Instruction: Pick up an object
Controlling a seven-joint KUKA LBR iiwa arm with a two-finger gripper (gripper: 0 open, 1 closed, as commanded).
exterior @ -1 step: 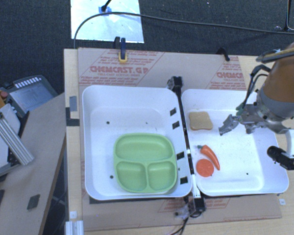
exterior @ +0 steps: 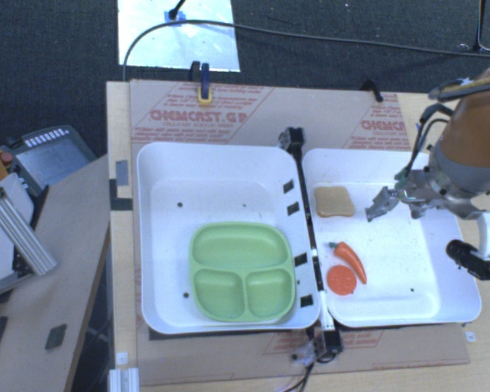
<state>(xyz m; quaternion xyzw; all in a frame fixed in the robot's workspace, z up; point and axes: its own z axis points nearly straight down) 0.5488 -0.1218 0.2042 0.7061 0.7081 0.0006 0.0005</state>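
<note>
In the right bin (exterior: 408, 305) lie three objects: a tan slice of bread (exterior: 334, 202) near the left wall, an orange-red carrot (exterior: 350, 260) below it, and a flat red-orange round piece (exterior: 340, 280) touching the carrot's lower side. My gripper (exterior: 380, 205) hangs over the right bin's upper middle, just right of the bread, with nothing visibly between its fingers. The arm reaches in from the right, its orange band (exterior: 478, 129) above the wrist.
The left bin (exterior: 171, 178) holds a green divided plate (exterior: 242, 270) in its lower half. A black clip strip (exterior: 304, 235) runs between the two bins. A grey device (exterior: 51, 155) and metal rail (exterior: 16, 227) sit off the bench at left.
</note>
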